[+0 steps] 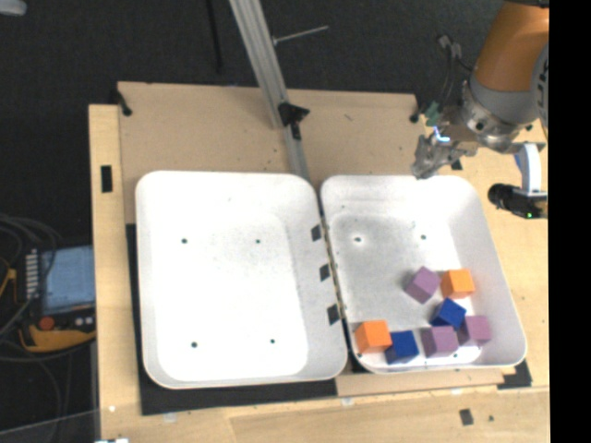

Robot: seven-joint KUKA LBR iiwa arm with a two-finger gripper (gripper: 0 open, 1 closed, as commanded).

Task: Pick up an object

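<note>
Camera view: my gripper (pixel 432 162) hangs at the right bin's (pixel 388 197) twelve o'clock rim, grip state unclear. Nothing picked; blocks (pixel 434 317) wait at five o'clock.

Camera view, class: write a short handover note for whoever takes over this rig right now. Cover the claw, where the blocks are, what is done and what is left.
Claw: above the far rim of the right bin, carrying nothing that can be seen.
Blocks: all seven lie in the right bin's near part. An orange block and a blue block sit by the near wall, then a purple block. Behind them are a second purple, a second orange, a second blue and a third purple.
Left bin: beside it, to the left.
Done: nothing picked yet.
Left: descend, grasp one block, lift.
</note>
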